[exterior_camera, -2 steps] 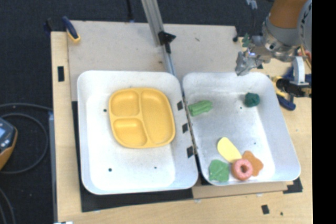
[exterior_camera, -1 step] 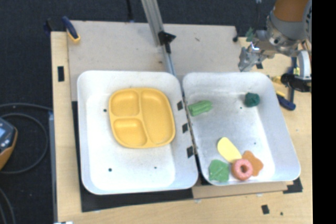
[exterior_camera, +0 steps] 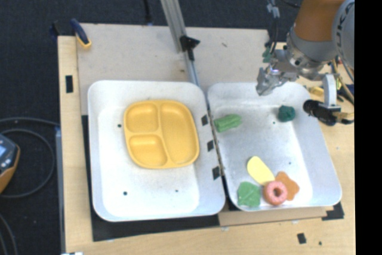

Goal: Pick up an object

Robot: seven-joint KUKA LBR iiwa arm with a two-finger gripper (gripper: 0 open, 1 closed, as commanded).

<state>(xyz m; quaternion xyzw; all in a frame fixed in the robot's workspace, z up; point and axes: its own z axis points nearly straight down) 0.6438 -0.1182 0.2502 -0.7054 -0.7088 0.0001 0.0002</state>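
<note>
Candidate object: dark green toy piece [exterior_camera: 287, 113], small and rounded, lying on the floor of the right bin [exterior_camera: 310, 188] near its far right corner, apart from the other items.
Handling estimate: likely light and slightly soft, like toy food; low profile, so it may roll or slide if nudged off-centre.
Grip point: across its narrowest width, fingers straddling it from above, clear of the bin wall just beside it.
Other items, right bin: light green cylindrical piece [exterior_camera: 227, 123] near the left wall; yellow oval piece [exterior_camera: 259, 169], green leafy piece [exterior_camera: 249, 194], pink ring donut [exterior_camera: 275, 193] and orange piece [exterior_camera: 290, 184] clustered at the near edge, several touching.
Cluster note: the touching pieces are harder to isolate; the two lone green pieces are judged easier targets.
Gripper [exterior_camera: 263, 89]: above the far edge of the right bin, to the left of the dark green piece and not touching any object; nothing is seen between the fingers. Whether they are spread or closed cannot be told.
Left bin [exterior_camera: 107, 200]: holds a yellow three-compartment plate [exterior_camera: 161, 132], lying flat.
Task status: no object lifted yet.
</note>
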